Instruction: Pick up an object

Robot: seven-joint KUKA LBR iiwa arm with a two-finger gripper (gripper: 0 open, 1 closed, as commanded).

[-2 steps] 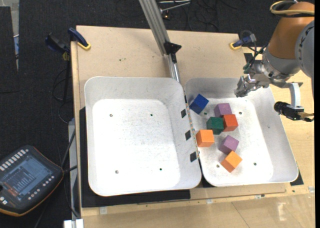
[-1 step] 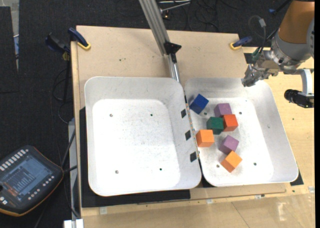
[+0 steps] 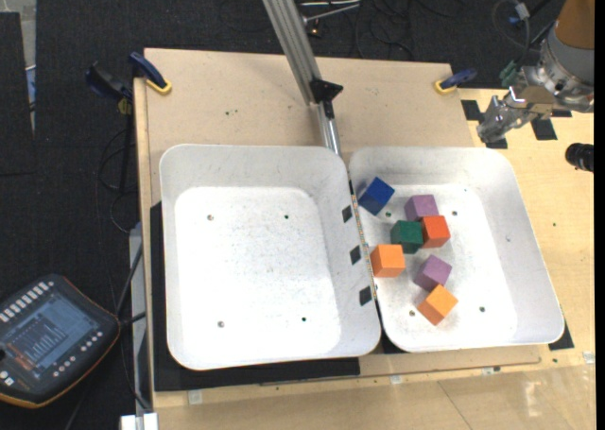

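The gripper [image 3: 493, 126] hovers at two o'clock, jaws' state unclear; the green cube [image 3: 408, 234] sits hemmed in, so neighbours could block a grasp.

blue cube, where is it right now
In the camera view the blue cube lies in the right bin, at its upper left near the divider between the bins, just up and left of the green cube and purple cube.

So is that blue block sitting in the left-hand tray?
No, the blue block lies in the right tray, near its upper left corner, beside the purple, green and orange blocks.
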